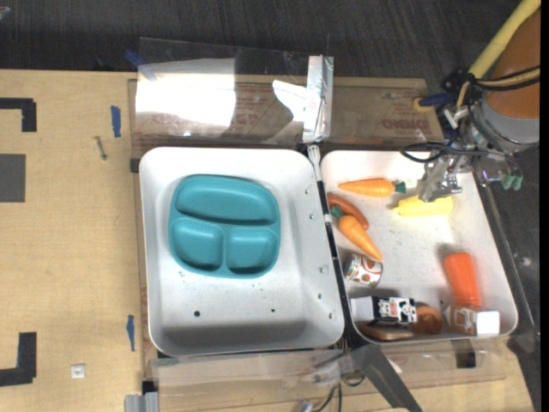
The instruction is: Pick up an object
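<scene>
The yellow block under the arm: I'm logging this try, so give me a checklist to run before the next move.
1. Pincer above the flat yellow plastic block: ok, it sits at the block's upper right end.
2. Block between the pincer's tips: cannot tell.
3. Block inside the right white bin: ok.
4. Room around the block: ok, the orange toy carrot with green top lies apart, to its left.
5. Block lifted off the bin floor: cannot tell.
</scene>
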Tool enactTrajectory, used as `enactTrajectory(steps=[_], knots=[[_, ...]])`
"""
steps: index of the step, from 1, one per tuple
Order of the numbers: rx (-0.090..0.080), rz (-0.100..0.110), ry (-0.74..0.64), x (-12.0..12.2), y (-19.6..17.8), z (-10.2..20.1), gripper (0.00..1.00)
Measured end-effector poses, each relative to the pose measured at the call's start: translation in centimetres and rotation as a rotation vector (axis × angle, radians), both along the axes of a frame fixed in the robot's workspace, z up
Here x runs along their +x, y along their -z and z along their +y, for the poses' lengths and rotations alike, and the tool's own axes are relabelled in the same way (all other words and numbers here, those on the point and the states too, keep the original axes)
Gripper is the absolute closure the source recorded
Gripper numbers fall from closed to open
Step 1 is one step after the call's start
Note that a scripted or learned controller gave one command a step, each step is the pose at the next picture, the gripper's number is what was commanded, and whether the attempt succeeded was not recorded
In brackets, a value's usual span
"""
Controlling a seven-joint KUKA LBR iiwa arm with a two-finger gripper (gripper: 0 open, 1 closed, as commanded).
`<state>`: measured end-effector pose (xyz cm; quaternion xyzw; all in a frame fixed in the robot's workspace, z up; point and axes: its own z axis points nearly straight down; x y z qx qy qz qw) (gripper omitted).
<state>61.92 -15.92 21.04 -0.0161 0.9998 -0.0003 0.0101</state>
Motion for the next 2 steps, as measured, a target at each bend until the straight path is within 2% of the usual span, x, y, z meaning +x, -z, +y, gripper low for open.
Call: enactTrajectory(steps=[1, 2], knots=[[-0.003, 0.006, -0.063, 4.4, -5.4, -1.3, 1.00], [-0.005, 0.006, -0.231, 5.0, -8.2, -2.7, 1.00]])
